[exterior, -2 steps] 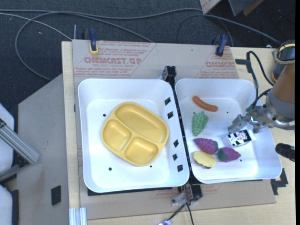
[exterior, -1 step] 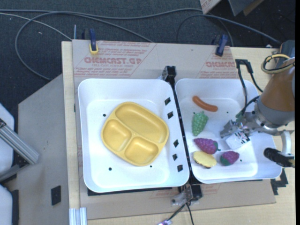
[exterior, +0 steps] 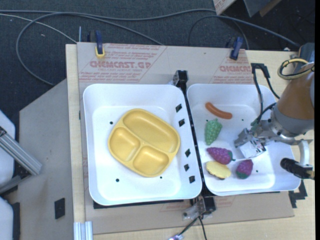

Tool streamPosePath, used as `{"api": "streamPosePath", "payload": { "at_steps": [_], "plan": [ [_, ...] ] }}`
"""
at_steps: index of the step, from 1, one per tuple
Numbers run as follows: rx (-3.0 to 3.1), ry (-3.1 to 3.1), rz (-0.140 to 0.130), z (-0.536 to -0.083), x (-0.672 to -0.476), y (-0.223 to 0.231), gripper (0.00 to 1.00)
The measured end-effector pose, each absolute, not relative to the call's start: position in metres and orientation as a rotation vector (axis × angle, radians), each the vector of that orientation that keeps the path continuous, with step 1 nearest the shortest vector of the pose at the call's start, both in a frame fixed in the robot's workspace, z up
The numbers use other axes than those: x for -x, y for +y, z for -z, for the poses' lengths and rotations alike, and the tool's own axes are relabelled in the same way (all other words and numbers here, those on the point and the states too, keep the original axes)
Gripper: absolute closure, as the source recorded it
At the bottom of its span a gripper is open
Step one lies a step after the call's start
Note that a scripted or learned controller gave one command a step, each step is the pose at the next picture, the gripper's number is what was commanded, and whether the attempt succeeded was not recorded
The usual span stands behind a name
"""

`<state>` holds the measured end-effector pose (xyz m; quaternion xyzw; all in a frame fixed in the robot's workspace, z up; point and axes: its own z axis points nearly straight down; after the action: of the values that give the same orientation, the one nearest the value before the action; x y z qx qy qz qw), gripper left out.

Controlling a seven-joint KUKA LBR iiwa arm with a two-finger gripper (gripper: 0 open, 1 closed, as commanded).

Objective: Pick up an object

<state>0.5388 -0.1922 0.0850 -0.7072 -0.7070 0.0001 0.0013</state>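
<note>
**Gripper low in the right bin beside the toy food**

Two shallow white bins are seen side by side on the bench. In the left bin [exterior: 95, 134] a yellow divided plate [exterior: 144, 142] is set near the middle, tilted in plan so that its compartments run diagonally.

The right bin [exterior: 235, 90] carries five small items. An orange sausage [exterior: 218, 111] lies toward the far edge. A green bunch of grapes [exterior: 212, 131] is placed just nearer than it. Along the near edge, a purple bunch of grapes [exterior: 219, 155] is found touching or almost touching a yellow piece [exterior: 218, 170], and a magenta-and-green fruit [exterior: 244, 168] sits just beside them toward the right.

The arm is brought in from the right, and the gripper [exterior: 248, 143] is held low over the right half of the right bin, just above the magenta-and-green fruit and apart from the purple grapes. Whether its jaws are spread or pressed together cannot be told, and nothing is seen held by it.
</note>
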Motion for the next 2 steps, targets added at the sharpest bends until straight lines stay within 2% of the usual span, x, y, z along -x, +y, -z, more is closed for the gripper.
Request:
{"api": "streamPosePath", "payload": {
  "at_steps": [1, 2],
  "plan": [
    [2.222, -2.221, 0.002, -0.097, -0.540, -0.193, 1.00],
    [2.223, -2.226, 0.004, -0.151, -0.543, -0.187, 1.00]
  ]
}}
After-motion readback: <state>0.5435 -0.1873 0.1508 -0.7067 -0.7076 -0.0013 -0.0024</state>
